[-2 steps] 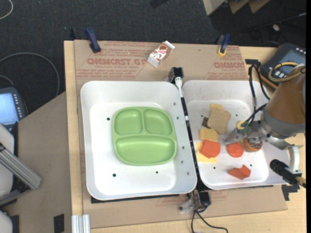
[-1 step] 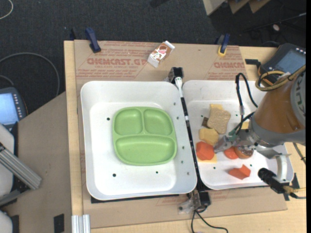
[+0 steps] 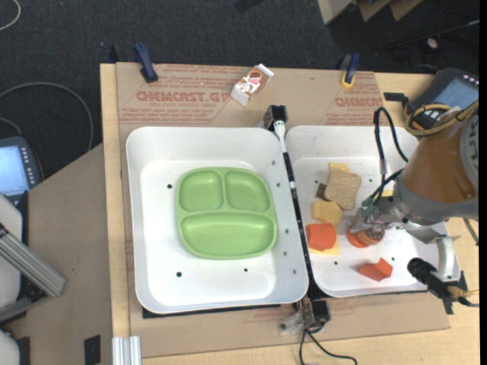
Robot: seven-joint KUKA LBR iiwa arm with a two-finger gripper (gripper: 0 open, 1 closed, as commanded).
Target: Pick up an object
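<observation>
Because the food pieces cluster in the right bin (image 3: 396, 284), your pincer (image 3: 367, 230) sits low over a small red-brown piece (image 3: 364, 238) there. You cannot tell its grip state from this slant.

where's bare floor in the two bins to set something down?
Left bin: bare strips all round the green divided plate, widest along its near edge. Right bin: bare along the far wall, behind the bread slice. Crowded mid-bin, where the gripper sits among the food pieces.

Grey arm (image 3: 445, 169), orange band, black cables
</observation>
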